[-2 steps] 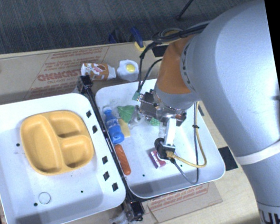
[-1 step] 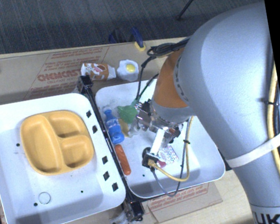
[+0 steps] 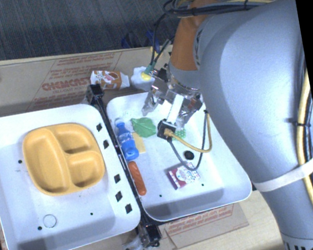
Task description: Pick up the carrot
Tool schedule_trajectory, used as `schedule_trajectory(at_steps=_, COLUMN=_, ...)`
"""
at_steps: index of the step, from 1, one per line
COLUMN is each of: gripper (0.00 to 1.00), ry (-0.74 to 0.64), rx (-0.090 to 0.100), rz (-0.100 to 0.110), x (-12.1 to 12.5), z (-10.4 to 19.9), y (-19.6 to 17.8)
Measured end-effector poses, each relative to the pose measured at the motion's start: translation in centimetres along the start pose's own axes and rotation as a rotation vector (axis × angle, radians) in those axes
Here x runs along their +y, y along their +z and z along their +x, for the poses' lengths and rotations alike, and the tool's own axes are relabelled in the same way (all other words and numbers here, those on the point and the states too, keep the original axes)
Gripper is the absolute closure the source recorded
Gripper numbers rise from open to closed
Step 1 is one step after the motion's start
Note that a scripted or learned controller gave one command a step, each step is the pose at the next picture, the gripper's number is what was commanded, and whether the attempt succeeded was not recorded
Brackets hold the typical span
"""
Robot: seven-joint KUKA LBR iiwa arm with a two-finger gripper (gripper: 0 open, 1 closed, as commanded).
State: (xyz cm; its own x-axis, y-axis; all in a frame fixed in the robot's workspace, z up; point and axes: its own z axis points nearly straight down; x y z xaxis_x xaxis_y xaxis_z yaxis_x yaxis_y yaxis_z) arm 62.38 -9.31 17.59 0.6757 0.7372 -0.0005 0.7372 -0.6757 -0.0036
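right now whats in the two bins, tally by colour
Yellow: 2, the divided tray in the left bin and a small flat piece in the right bin
Blue: 1, the bottle
Green: 1, the leafy item
Orange: 1, the carrot
Dark red and white: 1, the packet
Total: 6

Dark grey carpet floor lies beyond a cardboard-topped bench.

- Carrot: small, orange, elongated.
- Pose: lies flat, long axis running roughly top to bottom of the view.
- Location: right-hand bin, against its left wall, toward the near end.
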Motion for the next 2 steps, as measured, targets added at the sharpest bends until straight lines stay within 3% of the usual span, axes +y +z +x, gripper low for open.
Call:
schedule_trajectory(at_steps=1, gripper=0.00, ry=0.017, rx=-0.001, rz=0.002, x=-3.2, z=7.8, y=-1.6)
schedule_trajectory(at_steps=2, gripper=0.00, ry=-0.400, rx=-0.002, rz=0.003, x=-0.2, z=4.2, y=-1.5)
